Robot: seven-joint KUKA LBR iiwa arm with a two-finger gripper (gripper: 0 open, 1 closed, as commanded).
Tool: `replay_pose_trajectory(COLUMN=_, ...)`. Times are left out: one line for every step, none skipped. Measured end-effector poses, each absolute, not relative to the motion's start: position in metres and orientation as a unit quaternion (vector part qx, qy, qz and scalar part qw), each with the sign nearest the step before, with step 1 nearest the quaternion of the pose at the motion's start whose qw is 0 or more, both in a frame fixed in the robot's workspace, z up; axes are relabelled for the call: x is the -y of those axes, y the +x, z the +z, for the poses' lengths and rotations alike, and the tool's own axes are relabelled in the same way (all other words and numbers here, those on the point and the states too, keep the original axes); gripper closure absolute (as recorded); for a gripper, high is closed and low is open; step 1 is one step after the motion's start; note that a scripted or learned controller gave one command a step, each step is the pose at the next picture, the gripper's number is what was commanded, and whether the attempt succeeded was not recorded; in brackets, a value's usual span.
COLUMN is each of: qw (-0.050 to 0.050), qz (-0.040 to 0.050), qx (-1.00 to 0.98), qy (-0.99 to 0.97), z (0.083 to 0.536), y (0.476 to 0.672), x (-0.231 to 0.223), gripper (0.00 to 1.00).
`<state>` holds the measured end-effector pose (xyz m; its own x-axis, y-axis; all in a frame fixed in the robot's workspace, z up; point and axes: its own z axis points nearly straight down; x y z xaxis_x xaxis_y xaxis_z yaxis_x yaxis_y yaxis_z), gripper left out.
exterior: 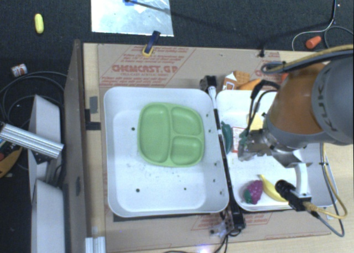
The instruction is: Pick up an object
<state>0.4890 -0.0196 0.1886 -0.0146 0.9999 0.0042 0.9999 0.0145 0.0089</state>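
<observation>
**Arm low over the right bin, grasp uncertain**

The gripper hangs over the right bin; its grip state cannot be told. Purple grapes and banana touch near the front wall, so a descent could nudge both aside

Arm: bulky rounded grey shell, smooth, with a wide orange band above the wrist. Grey metal wrist block below the band, boxy, duller finish. Black cables loop along the orange section; yellow tag or connector next to them. Thick hose runs over the top, black and tan.
</observation>
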Motion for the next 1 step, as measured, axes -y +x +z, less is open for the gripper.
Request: replay_pose_trajectory(qw=0.000, qz=0.0020, qx=-0.712, qy=0.703, z=0.1843, y=0.5106, x=-0.0558, gripper=1.00)
